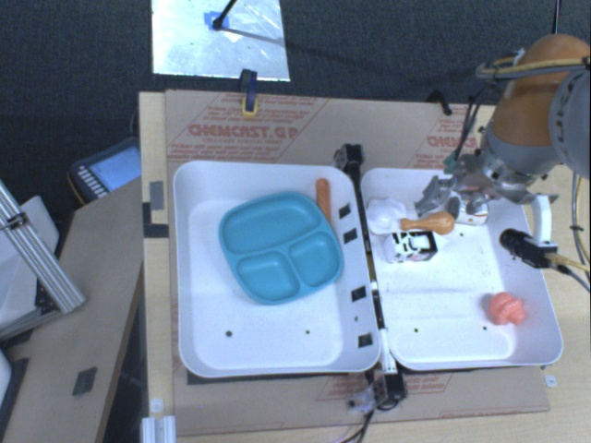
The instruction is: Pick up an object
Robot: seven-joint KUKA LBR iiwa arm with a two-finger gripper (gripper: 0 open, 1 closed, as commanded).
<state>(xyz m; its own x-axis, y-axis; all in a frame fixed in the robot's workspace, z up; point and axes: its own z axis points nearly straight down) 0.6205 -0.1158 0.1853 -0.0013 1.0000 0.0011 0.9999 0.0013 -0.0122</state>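
- Dark carpet lies behind the desk (157, 275), with a shiny foil sheet (220, 26) on it at the top; brown board under the bins reads "CHEMCAST GP" (242, 130) in red, and the same print near the right corner is too cut off to read.
- The left bin (199, 340) holds a blue divided plate (280, 246), with an orange stick-like piece (323, 197) just beyond the plate's far edge.
- Just right of the divider, in the right bin (443, 344), a white scoop-like piece (385, 216) lies beside a small black-and-white block (412, 245); its markings are too small to read.
- An orange-tan drumstick-shaped toy (432, 222) lies just above that block, touching or nearly so.
- The tool (454, 197) hangs right over the toy's thick end; I cannot tell how wide its fingers stand, and nothing is visibly held.
- A pink lump (505, 308) sits well apart, near the front right.
- My worry: the cluster is crowded, so a descent could nudge the block or scoop, and the rounded toy could roll or slip out.
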